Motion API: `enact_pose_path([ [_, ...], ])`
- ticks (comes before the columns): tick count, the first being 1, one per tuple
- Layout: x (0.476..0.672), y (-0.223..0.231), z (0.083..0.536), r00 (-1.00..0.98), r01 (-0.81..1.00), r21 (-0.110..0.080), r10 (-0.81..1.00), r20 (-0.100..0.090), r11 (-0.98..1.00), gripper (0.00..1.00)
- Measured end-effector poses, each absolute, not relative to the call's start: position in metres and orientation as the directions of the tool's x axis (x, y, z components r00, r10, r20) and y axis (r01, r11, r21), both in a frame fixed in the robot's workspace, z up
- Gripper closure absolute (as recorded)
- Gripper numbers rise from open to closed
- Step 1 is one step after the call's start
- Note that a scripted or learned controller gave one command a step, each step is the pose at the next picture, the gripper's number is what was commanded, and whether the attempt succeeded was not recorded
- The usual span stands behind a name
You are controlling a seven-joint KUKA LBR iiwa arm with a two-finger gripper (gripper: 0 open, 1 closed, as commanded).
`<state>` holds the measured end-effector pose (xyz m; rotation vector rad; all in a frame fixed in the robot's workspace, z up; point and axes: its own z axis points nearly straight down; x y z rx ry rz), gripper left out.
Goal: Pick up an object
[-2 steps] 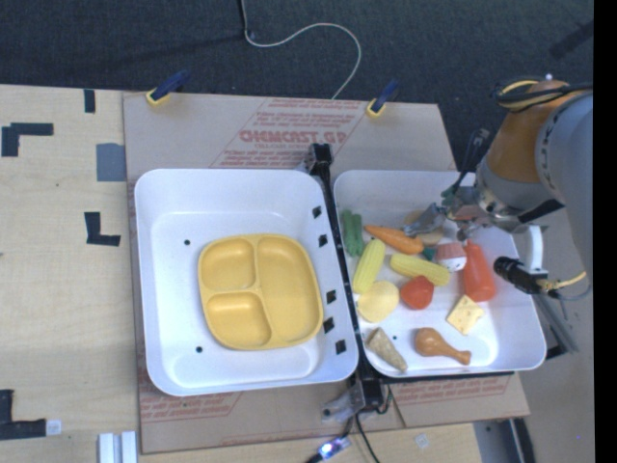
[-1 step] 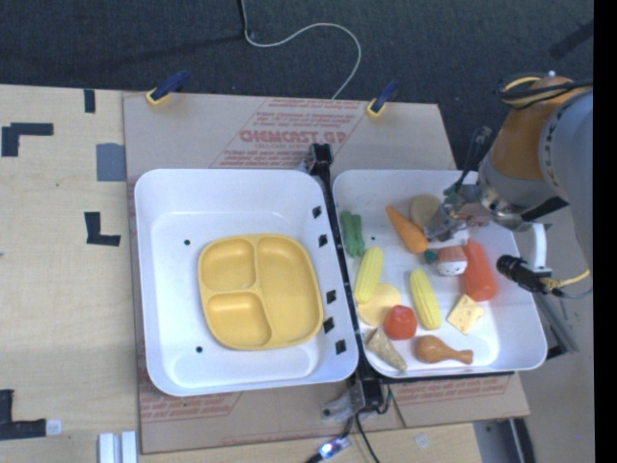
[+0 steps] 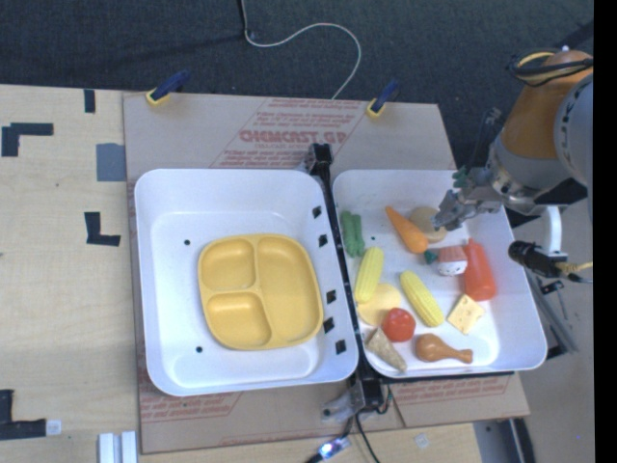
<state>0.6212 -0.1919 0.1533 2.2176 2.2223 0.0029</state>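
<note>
Toy carrot (image 3: 407,229) lies in the right bin (image 3: 521,350), just left of and below the claw (image 3: 451,212), long axis slanting down-right toward it. Claw's opening: cannot tell.

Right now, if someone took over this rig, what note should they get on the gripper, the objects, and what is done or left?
Gripper: low over the far side of the right bin, near the carrot; nothing seen between its fingers.
Objects: toy food all in the right bin, including two corn cobs, tomato, drumstick, cheese wedge, red pepper.
Left bin: yellow divided plate.
Done: no pick yet.
Left: grasp and lift one object.
</note>
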Motion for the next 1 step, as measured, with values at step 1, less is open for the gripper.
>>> enact_pose_path([
  [1,0.6296,-0.1989,0.2056,-0.001,1.000,0.005,1.000,-0.002,0.001,1.00],
])
